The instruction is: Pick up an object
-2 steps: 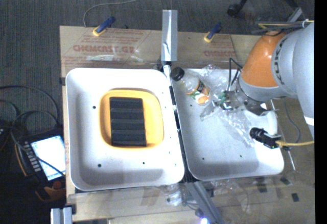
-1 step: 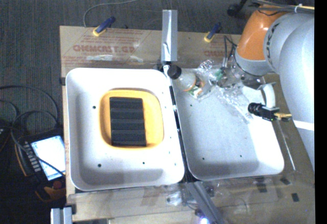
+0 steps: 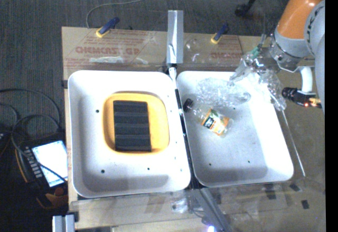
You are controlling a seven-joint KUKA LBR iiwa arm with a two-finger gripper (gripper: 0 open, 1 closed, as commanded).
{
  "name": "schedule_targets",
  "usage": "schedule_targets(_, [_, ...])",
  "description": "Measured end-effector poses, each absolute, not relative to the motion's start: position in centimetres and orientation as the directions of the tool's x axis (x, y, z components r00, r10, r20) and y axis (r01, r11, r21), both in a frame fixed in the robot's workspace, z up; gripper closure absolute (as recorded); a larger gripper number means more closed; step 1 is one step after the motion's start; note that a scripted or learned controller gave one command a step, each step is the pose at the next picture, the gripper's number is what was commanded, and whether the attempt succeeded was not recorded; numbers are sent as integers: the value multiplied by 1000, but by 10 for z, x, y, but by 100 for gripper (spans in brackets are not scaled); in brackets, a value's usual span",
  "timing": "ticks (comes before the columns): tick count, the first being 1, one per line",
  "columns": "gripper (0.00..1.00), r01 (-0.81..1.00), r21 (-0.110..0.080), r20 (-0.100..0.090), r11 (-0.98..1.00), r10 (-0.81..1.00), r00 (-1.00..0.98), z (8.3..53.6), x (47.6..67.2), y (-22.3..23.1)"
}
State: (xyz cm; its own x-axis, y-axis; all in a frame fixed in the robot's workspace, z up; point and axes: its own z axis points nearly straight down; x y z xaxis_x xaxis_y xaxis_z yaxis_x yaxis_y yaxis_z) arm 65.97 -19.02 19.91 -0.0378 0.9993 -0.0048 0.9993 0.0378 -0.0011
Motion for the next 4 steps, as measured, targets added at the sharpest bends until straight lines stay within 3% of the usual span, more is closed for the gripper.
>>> schedule_targets(1, [0, 991, 15, -8, 134, 991, -134, 103, 627, -128])
schedule_targets(2, [0, 986, -1, -2, 165, 986, -165, 165, 612, -176])
schedule_targets(3, [0, 919, -1, -3, 394, 919, -394, 153, 630, -175])
schedule_targets(4, [0, 896, 10, -10, 445, 896, -445, 92, 559, -129])
